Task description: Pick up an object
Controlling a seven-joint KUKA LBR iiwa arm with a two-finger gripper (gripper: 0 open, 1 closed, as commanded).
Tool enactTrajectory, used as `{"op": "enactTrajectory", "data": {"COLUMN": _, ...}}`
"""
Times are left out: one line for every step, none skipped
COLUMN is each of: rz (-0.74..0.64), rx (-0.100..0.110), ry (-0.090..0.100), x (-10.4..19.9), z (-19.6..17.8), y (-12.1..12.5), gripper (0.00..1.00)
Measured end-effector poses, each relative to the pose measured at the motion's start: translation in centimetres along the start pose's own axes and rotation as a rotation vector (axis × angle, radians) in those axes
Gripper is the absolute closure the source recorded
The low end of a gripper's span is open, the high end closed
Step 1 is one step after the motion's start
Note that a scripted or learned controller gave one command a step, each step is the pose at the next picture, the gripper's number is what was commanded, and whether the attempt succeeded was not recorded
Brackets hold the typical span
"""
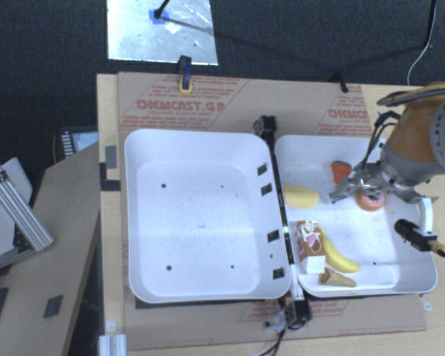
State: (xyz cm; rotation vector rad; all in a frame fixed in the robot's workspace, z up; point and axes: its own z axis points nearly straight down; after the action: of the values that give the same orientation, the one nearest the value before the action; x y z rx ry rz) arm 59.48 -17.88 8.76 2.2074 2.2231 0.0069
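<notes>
Banana (339,257) near edge of right bin (415,277), yellow, long axis running near-right. Hand (365,191) over orange-red ball (371,199); grip unclear.

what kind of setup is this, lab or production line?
Most likely a robotics lab grasping rig: two white bins taped onto cardboard, toy food such as a banana, and the arm's end effector over the right bin.
</notes>
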Motion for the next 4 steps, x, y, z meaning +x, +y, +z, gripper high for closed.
{"op": "enactTrajectory", "data": {"rz": -0.001, "rx": 0.0, "ry": -0.001, "x": 4.4, "z": 0.0, "y": 1.5, "gripper": 0.0}}
{"op": "enactTrajectory", "data": {"rz": 0.001, "rx": 0.002, "ry": 0.001, "x": 4.8, "z": 0.1, "y": 5.1, "gripper": 0.0}}
{"op": "enactTrajectory", "data": {"rz": 0.007, "rx": 0.003, "ry": 0.012, "x": -2.1, "z": 0.0, "y": 3.9, "gripper": 0.0}}
{"op": "enactTrajectory", "data": {"rz": -0.003, "rx": -0.006, "ry": -0.002, "x": -2.0, "z": -1.2, "y": 4.2, "gripper": 1.0}}
